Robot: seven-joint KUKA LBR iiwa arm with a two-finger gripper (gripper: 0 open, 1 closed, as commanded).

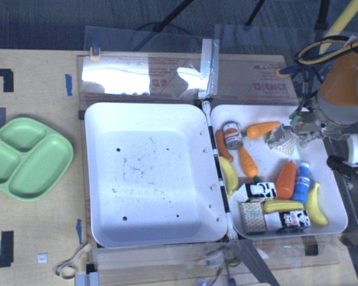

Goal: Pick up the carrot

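Two orange carrots lie in the right bin [337,219]. One carrot [261,129] lies crosswise near the bin's far wall, its green end towards a small can [231,136]. A second carrot [247,161] lies slantwise just below the can, green end pointing at the near side. My gripper [284,139] hangs low over the right bin, right beside the right tip of the crosswise carrot. I see nothing held in it. The arm, with its orange band [346,79], comes in from the right.
The right bin also holds a red sausage-like piece [221,146], an orange-red bottle [286,179], a blue bottle [302,183], bananas [228,175] [315,204] [281,206] and small cartons [261,190]. The left bin [101,124] is beside it. A green divided plate [27,157] rests on the bench at left.
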